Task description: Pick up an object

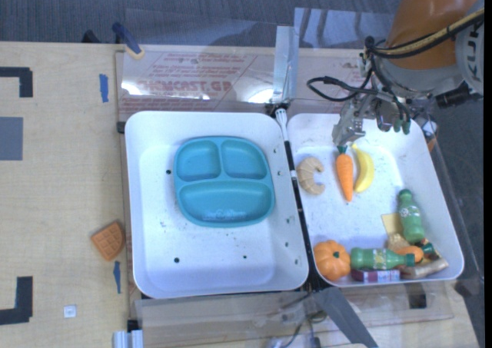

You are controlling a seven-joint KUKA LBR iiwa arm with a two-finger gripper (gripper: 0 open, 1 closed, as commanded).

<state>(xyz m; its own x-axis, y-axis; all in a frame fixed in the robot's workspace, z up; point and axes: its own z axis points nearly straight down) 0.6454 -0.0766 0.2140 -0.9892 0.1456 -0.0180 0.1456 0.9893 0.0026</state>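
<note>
My gripper (347, 133) hangs over the back of the right bin (442, 193), just above the top end of an orange carrot (345, 174). A yellow banana (363, 170) lies right beside the carrot. To the carrot's left rests a tan croissant (310, 174). Nothing shows between the gripper's tips. A green bottle (410, 216) stands at the bin's right side. Along the front edge sit a small orange pumpkin (332, 260) and a second bottle (381, 258) on its side.
The left bin (146, 208) holds a blue divided plate (224, 181). A brown waffle piece (108, 240) lies on the wooden bench to the left of the bins. More small items crowd the right bin's front right corner (419, 256).
</note>
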